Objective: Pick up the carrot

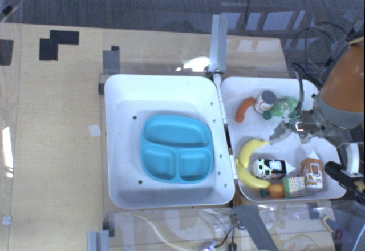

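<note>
The arm (342, 87) reaches in from the right over the right bin (231, 93), with the gripper (293, 129) poised above the bin's middle, just right of the banana (248, 158) and below the green bottle (281, 109). Whether its fingers are spread or closed cannot be told at this angle; nothing is visibly held between them. The carrot (246, 109), an orange-red piece, lies near the upper left of the right bin, close to the divider wall and just left of a small can (266, 100); it sits apart from the gripper, up and to the left of it. The task appears to be in the approach step: no grasp has been made. The next move calls for travel toward the bin's upper-left corner, alignment across the carrot's short axis, and then descent. Clearance is limited: the can stands almost against the carrot's right end, and the green bottle lies on the direct path, so fingers should straddle the carrot from the sides with bare bin floor. The bin's left wall is near, leaving modest room on that side. The lower part of the bin is crowded with the banana, a cow-patterned toy (268, 168), a small orange fruit (276, 190) and cartons (311, 174). The left bin (122, 130) holds a blue divided plate (177, 148).
</note>
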Controlling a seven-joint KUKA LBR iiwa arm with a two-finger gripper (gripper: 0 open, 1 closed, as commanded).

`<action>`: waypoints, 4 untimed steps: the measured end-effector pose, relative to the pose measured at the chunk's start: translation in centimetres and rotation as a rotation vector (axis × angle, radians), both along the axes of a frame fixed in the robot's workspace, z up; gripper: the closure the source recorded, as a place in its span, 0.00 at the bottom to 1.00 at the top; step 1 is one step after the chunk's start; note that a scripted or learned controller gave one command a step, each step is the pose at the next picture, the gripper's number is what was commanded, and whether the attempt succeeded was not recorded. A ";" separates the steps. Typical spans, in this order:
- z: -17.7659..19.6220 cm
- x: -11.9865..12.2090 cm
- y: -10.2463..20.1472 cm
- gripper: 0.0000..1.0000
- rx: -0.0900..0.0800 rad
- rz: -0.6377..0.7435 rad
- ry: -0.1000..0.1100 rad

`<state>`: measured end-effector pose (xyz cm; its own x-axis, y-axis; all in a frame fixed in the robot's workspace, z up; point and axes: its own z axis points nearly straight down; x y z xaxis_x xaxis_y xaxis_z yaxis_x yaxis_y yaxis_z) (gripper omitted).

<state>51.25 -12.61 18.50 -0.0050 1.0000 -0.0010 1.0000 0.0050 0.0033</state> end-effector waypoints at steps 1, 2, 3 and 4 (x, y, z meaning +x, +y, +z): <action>-0.1 -2.5 11.7 0.00 0.001 -0.008 0.000; -0.1 -2.5 13.9 0.00 0.001 0.011 0.000; 1.0 -2.3 13.9 1.00 0.002 0.009 -0.004; 0.0 -2.4 13.3 1.00 0.000 0.406 -0.001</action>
